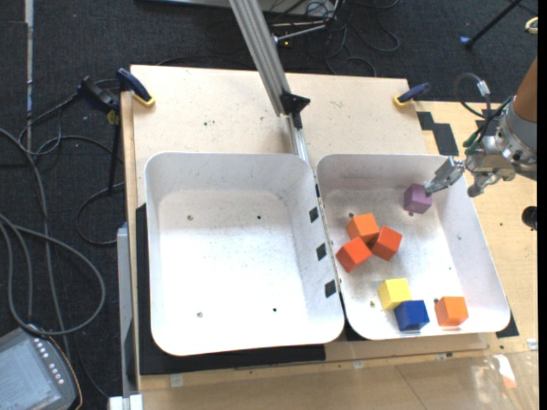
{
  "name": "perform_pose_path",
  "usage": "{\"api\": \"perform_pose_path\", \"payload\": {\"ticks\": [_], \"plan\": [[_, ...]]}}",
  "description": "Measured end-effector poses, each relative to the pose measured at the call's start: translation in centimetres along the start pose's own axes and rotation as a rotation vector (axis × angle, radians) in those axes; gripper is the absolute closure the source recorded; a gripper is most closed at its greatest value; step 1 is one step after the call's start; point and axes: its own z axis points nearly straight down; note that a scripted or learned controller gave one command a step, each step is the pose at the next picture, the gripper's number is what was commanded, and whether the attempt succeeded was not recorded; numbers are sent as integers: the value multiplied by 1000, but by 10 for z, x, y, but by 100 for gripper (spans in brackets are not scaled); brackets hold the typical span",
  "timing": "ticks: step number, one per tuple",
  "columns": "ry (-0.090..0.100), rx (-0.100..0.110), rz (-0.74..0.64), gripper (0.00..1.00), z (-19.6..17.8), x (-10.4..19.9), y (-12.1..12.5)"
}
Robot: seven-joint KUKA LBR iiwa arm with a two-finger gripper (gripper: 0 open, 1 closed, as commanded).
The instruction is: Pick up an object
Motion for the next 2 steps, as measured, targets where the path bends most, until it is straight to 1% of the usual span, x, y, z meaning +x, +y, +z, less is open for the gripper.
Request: {"api": "perform_pose_path", "payload": {"ticks": [1,2], "plan": [[0,1,-1,0,0,0,0],[2,6,3,0,60,6,-8]]}}
